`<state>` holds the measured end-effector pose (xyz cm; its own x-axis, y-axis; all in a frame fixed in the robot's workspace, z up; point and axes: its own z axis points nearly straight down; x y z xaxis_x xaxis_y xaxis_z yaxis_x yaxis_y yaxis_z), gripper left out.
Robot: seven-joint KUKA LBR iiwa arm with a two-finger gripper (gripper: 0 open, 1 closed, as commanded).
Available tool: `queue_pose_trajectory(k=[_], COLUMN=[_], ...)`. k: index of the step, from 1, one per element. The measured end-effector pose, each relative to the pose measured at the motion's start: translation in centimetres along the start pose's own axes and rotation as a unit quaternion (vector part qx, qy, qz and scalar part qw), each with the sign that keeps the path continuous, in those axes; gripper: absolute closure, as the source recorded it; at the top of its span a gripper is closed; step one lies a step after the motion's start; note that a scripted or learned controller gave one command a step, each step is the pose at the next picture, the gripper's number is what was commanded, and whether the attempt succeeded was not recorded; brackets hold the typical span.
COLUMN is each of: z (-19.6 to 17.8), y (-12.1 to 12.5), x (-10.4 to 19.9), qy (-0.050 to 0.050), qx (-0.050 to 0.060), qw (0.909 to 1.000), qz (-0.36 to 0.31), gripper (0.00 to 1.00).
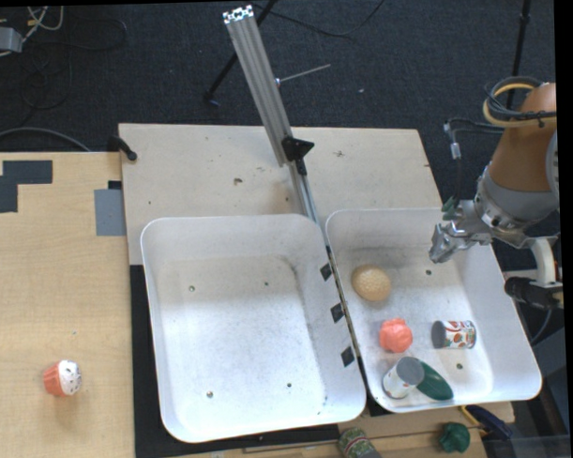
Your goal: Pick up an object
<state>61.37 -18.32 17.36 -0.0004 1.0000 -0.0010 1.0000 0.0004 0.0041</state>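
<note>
Bench (219, 169) first — a pale board under two shallow white bins, the left bin (174, 246) and the right bin (500, 291) touching along a dark divider with black clips. Over the right bin's far right side hangs the grey arm (524, 168), and its tool (441, 244) sits low above the bin's upper right part, close to the rim. How far that tool is open I cannot tell; the metal tip is small and blurred, and nothing is seen between its parts.

Down in the right bin, the objects lie apart from the tool. A tan round ball (371, 282) rests near the divider, just left of centre. Below it sits a red-orange ball (395, 335), and to the right of that a small can (455, 334) lies on its side. At the near edge a white cup (401, 377) touches a dark green object (434, 384).

Outside the bins — a small red and white toy (63, 378) on the wooden surface at left, well apart from everything.
</note>
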Motion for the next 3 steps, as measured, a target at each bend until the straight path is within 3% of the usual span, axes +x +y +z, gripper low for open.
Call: queue_pose_trajectory(k=[2, 3], z=[-10.9, -12.2], y=[1.2, 1.3], x=[-0.4, -0.4], qy=[0.000, 0.000], qx=[-0.001, 0.002], qw=[1.0000, 1.0000], qz=[-0.001, -0.002], gripper=[1.00, 1.00])
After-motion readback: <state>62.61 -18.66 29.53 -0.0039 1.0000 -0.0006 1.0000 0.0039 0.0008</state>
